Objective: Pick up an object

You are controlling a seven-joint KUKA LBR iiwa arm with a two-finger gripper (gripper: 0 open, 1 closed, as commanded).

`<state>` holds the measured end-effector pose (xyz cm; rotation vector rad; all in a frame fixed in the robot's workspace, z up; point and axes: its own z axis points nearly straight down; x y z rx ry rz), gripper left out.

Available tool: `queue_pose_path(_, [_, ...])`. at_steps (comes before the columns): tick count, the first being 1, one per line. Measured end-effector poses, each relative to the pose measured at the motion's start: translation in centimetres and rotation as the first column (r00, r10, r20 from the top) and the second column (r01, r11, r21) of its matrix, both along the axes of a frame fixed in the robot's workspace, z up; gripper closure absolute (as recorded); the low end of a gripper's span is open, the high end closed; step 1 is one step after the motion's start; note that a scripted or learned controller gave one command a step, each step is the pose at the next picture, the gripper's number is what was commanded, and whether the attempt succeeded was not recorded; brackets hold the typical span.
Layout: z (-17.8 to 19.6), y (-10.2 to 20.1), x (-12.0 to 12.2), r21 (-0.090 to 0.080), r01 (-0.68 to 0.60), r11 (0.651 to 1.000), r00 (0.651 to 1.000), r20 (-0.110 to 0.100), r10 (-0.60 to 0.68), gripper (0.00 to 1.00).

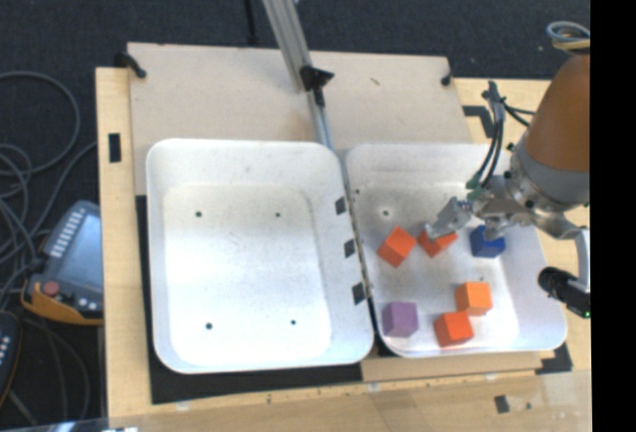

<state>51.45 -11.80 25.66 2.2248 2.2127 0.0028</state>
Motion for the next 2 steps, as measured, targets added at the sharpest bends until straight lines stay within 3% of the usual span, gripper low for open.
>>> queue_pose_path(1, [-12.7, -0.2, 5.1, -0.003, -0.007, 1.000, 1.000, 0.016, 0.007, 0.00])
queue_pose_path(2, [-16.1, 0.5, 9.7, 0.000, -0.009, 1.000, 1.000, -0.001, 0.009, 0.00])
